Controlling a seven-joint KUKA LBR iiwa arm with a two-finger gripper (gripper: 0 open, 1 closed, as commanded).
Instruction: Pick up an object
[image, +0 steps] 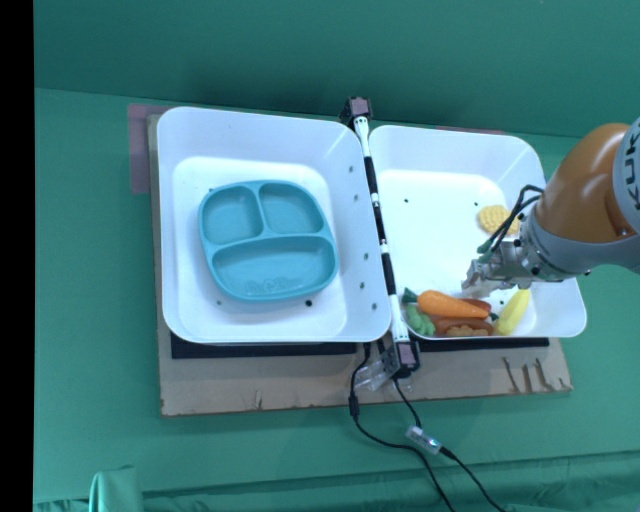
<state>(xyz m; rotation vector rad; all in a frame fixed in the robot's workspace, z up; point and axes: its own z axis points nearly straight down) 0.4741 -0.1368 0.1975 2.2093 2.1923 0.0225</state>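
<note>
The gripper (480, 276) is seen low in the right bin (440, 150), just above the carrot (452, 304); whether anything is grasped cannot be told. The carrot is crowded against the near wall with a corn cob (513, 311). A waffle (493, 217) lies apart. The left bin (250, 125) is occupied by a teal plate (267, 241).

Green cloth (90, 420), perhaps wrinkled below.

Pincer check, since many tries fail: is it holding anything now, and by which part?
It cannot be told. The pincer hangs low in the right white bin, just above the orange toy carrot, but nothing shows between its tips.
</note>
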